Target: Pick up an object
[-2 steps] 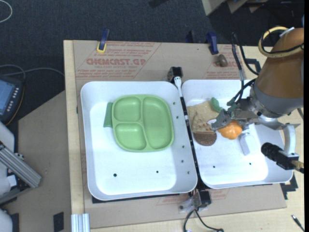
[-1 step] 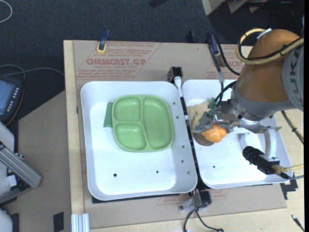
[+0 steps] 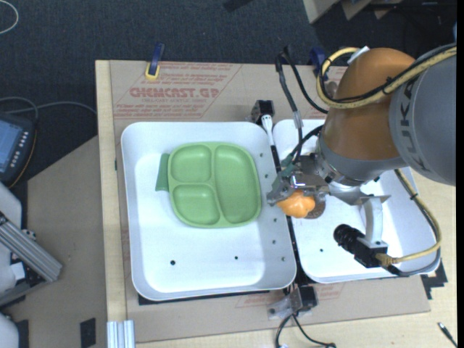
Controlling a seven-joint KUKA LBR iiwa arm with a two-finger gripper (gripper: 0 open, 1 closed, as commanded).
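A: What is the two-finger metal gripper (image 3: 290, 192) doing?

B: Its fingers pinch a small rounded orange object (image 3: 296, 205) at the left edge of the right shallow white bin (image 3: 406, 223).

A: And the arm?

B: The grey arm with the orange band (image 3: 366, 118) hangs bulky over that bin, wrist pointing left.

A: Around it?

B: The left white bin (image 3: 145, 216) holds a green divided plastic plate (image 3: 214, 183); both sit on a brown cardboard-covered bench (image 3: 116, 93).

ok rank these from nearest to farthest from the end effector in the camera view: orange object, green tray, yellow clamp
1. Orange object: right at the end effector, at the right bin's left edge.
2. Green tray: to its left, in the left bin.
3. Yellow clamp: farthest, at the board's top left edge.
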